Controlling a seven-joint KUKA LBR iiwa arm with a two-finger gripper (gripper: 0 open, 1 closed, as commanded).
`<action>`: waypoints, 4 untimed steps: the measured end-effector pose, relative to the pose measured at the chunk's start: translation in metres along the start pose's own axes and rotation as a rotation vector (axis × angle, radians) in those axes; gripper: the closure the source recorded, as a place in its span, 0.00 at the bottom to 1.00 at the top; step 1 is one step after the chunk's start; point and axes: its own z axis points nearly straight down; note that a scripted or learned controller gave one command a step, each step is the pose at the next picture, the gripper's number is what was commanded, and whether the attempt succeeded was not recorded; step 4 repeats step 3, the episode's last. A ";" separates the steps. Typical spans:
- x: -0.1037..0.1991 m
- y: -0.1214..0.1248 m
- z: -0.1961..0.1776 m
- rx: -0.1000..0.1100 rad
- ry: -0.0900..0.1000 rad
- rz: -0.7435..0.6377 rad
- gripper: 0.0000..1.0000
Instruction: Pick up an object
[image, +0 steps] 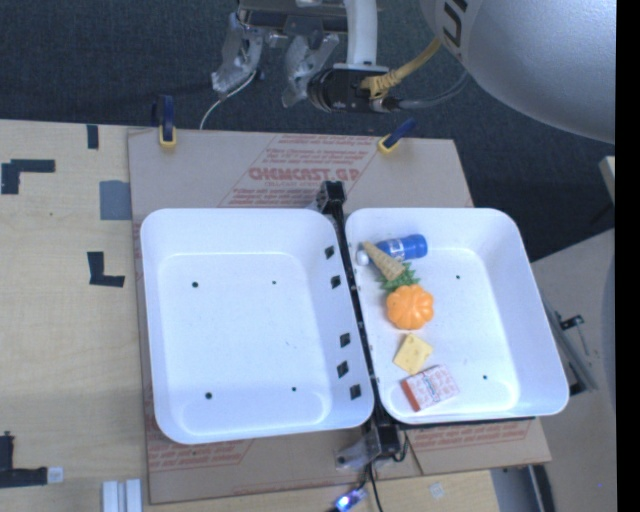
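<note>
The gripper (275, 62) hangs above the bench's far edge, well apart from the bins, its fingers spread with nothing between them. In the right bin (500, 300), near the divider, lie a blue bottle (408, 246) touching a cone (386, 263), an orange (409, 306), a yellow block (413, 354) and a red-and-white packet (430, 387).
</note>
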 end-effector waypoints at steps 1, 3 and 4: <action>0.000 0.019 -0.001 0.002 0.000 -0.001 1.00; 0.000 0.054 -0.001 0.002 0.000 -0.001 1.00; 0.000 0.054 -0.001 0.002 0.000 -0.001 1.00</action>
